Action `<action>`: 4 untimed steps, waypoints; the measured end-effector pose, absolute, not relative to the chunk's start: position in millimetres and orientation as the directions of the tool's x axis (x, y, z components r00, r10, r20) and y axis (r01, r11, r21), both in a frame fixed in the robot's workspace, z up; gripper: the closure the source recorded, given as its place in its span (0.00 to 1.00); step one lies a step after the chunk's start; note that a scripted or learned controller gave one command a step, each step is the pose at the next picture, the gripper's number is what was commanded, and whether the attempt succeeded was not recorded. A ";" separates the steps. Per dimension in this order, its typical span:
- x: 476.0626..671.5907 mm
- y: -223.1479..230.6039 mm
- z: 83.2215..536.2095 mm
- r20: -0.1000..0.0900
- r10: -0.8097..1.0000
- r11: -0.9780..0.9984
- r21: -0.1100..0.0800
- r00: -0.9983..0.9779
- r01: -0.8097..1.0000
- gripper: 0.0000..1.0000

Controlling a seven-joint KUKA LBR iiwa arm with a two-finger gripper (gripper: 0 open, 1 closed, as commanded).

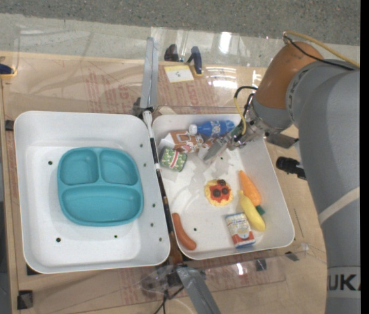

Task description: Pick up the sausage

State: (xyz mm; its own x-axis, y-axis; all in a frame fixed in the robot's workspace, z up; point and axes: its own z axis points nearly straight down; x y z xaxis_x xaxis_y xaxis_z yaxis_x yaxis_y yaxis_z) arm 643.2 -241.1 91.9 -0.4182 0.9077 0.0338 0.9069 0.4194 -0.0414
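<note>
Camera view: a fixed look down on a bench bearing two white bins side by side.
Arm [315,103]: grey with an orange band, reaching in from the right over the far part of the right bin [282,224].
Gripper [218,148]: low over the far middle of the right bin, its two grey fingers [212,151] pointing left and toward the near side; they stand slightly apart with nothing seen between them.
Sausage [184,231]: reddish-brown, lying at a slant at the near left corner of the right bin, close to its left wall and well apart from the gripper.
Bottle [212,128]: blue, on its side at the far wall, just beside the gripper.
Cartons: a brown one [186,140] and a green one [173,159] in the far left corner.
Pizza [219,191]: a small yellow round in the middle.
Carrot [250,187]: orange, right of the pizza.
Banana [252,213]: yellow, just near of the carrot.
Can [239,229]: at the near wall, touching the banana.
Plate [99,185]: teal, three compartments, flat in the left bin [34,142].
</note>
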 end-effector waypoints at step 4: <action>650.9 -235.9 94.8 0.027 0.982 0.187 -0.029 -0.187 0.982 0.00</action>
State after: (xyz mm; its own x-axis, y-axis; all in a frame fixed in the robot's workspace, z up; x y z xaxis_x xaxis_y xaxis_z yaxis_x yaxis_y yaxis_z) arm 650.9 -235.9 94.8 -0.1866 0.9821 0.0266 0.9819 0.1874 -0.0286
